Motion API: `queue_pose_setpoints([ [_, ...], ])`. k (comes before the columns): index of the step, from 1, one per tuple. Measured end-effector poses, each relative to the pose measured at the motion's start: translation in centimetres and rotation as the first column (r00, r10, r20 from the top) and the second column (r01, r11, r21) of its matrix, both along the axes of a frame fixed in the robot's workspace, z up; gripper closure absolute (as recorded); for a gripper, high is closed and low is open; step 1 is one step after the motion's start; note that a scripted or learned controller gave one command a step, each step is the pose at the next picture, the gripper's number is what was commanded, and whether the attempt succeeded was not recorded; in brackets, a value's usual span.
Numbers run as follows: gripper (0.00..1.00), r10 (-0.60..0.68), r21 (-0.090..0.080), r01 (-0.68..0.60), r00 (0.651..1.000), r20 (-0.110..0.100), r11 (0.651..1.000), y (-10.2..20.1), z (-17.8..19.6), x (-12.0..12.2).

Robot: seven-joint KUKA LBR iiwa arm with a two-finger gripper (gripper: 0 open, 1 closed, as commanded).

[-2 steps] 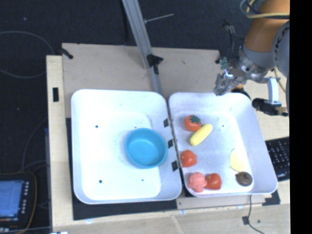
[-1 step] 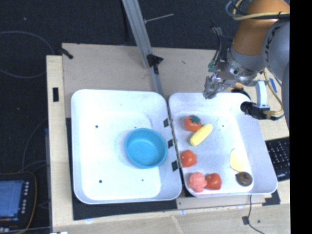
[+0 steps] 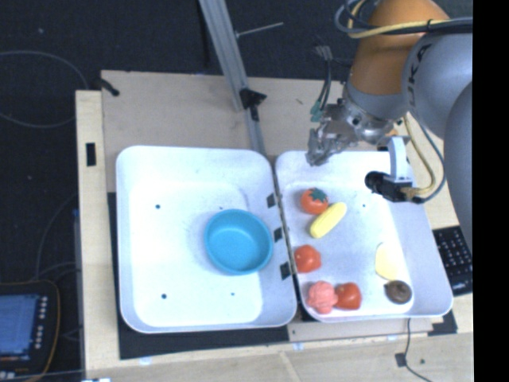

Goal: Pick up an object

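Camera view: gripper (image 3: 320,151) state unclear, above right bin's (image 3: 413,237) far edge; tomato (image 3: 313,200) just below.

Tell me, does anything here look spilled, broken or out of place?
Nothing stands out. The blue bowl sits upright in the left bin, and the toy foods lie loosely scattered inside the right bin, none over its rim.

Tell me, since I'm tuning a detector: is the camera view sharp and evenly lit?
Camera view: soft overall; the white bins look washed out with little surface detail, the gripper is slightly blurred, and the floor around the bench is very dark; the blue bowl casts only a faint shadow.
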State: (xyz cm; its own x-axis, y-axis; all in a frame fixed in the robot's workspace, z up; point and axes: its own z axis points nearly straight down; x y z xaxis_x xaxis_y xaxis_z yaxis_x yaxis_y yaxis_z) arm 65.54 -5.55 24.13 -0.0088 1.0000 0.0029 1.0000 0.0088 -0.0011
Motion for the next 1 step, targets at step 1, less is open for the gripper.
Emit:
queue_pose_setpoints([
  [1,1.00,0.000,-0.001,-0.001,1.000,-0.003,1.000,5.74,-0.60,-1.35],
])
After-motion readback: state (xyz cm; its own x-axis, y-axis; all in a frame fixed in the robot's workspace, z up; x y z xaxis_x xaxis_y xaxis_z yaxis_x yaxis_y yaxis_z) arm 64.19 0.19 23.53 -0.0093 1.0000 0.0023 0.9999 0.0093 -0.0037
